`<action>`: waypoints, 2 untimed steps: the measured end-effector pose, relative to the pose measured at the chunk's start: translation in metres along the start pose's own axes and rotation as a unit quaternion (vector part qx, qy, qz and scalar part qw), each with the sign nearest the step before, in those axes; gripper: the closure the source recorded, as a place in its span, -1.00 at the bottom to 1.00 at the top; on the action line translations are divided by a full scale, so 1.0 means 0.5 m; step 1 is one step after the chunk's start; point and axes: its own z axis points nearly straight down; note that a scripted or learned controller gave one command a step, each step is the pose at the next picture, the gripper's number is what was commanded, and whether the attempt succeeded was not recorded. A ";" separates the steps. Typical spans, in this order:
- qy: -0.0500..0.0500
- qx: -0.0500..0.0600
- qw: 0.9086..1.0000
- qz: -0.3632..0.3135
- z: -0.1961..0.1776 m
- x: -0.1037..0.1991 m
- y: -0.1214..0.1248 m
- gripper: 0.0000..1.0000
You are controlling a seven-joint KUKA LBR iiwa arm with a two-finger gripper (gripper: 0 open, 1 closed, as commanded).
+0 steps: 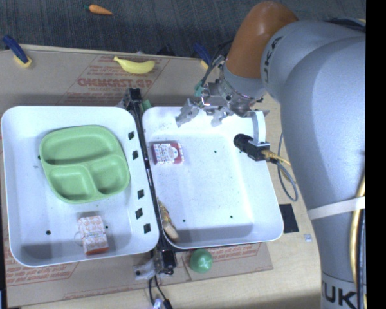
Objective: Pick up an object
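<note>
Camera view, red packet (166, 152) flat, long axis left-right, right bin (244, 230)

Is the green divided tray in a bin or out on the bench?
In: the green tray lies flat inside the left bin.

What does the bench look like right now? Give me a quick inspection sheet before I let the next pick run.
Surface: bench covered with printed cardboard, bearing the left bin and the right bin side by side.
Job's things: red-and-white packet in the right bin's far left part; green divided tray and small wrapped packet in the left bin.
Clutter: banana on the cardboard beyond the bins; green ball at the near edge; orange item on the floor.
Grippers: gripper over the right bin's far edge, nothing visibly held.
Cables: a cable beside the right bin.
Surroundings: dark carpet; blue clamps at the cardboard's far edge.
</note>
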 end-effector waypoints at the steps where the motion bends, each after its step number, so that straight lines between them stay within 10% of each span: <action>1: 0.000 0.001 1.000 -0.003 -0.021 0.002 0.001 1.00; 2: 0.000 0.001 1.000 -0.002 -0.095 0.129 -0.174 1.00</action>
